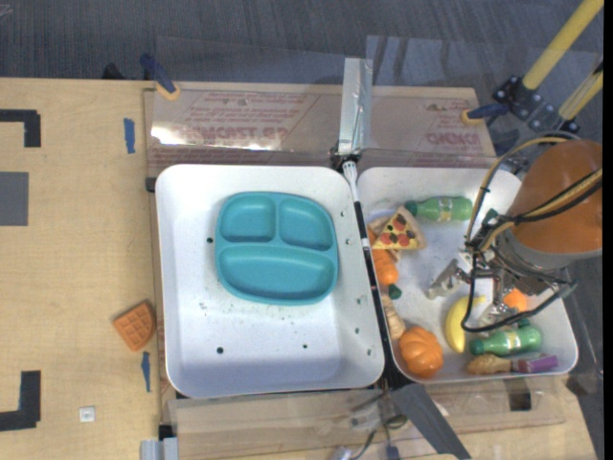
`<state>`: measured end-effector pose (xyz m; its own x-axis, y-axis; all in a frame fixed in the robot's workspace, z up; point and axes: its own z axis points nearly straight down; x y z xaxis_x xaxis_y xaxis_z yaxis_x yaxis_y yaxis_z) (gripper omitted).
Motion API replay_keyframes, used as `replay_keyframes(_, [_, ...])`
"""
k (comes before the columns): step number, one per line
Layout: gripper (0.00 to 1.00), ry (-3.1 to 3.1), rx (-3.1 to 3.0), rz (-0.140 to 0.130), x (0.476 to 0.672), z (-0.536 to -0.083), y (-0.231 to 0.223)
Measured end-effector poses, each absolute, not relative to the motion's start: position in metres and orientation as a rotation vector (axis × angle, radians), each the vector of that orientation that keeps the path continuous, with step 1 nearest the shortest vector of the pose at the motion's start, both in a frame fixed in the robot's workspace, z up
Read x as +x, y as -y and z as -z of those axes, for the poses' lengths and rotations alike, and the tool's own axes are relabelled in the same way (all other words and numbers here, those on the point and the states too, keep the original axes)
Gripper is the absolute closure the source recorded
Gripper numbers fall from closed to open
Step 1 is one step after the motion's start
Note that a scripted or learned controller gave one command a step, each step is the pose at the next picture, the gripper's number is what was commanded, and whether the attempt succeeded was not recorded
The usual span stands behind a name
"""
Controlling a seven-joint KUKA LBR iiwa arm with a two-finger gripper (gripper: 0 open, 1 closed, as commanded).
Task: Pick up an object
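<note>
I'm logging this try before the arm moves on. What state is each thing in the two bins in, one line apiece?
teal divided plate: flat in left bin, nothing on it
green bottle: lying down, right bin's far side
pizza slice: flat, by the divider
orange pumpkin: resting at near edge
yellow banana: lying under the gripper
gripper: low over right bin, grip unclear

Bench (67,257) bearing two white bins (192,286)

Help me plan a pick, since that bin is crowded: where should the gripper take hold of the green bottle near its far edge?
Probably across the middle of the green bottle, coming straight down. It lies on its side, long axis along the far wall, with bare floor on its near side for a finger.
</note>
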<state>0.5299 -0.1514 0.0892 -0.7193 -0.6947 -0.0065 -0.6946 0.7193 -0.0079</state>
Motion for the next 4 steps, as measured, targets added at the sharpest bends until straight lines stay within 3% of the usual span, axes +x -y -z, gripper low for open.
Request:
replay_keyframes(1, [0.00, -2.713, -1.567, -0.019, 0.536, -0.105, 0.213])
replay_keyframes(3, [0.00, -2.768, -1.415, 0.008, 0.503, -0.093, 0.210])
replay_keyframes(4, [1.00, -2.771, -1.415, 0.019, 0.503, -0.104, 0.213])
